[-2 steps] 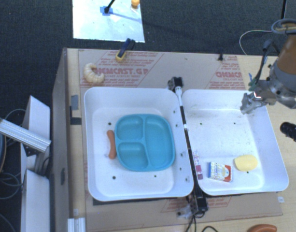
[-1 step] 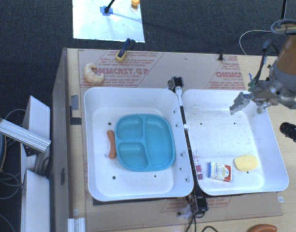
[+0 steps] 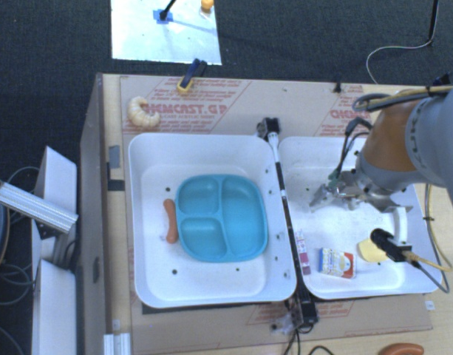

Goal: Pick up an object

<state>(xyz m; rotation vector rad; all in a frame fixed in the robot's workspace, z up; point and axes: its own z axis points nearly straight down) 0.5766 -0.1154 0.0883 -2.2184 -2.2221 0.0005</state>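
Claw [image 3: 344, 192] hung low in the right bin [image 3: 315, 283], finger state unclear. Small packet [image 3: 337, 262] and yellow piece [image 3: 371, 252] lay near that bin's front edge. Left bin [image 3: 156, 291] held blue tray [image 3: 221, 217] and sausage [image 3: 170, 221].

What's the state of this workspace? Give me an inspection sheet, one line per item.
Surface: bench bearing left bin and right bin.
Job's things: blue divided plate and sausage beside it in the left bin; small packet and yellow piece in the right bin.
Clutter: croissant-like toy and blue-yellow tool on the bench.
Grippers: gripper over the right bin, near nothing graspable.
Cables: cable on the floor.
Surroundings: dark carpet, white sheet.
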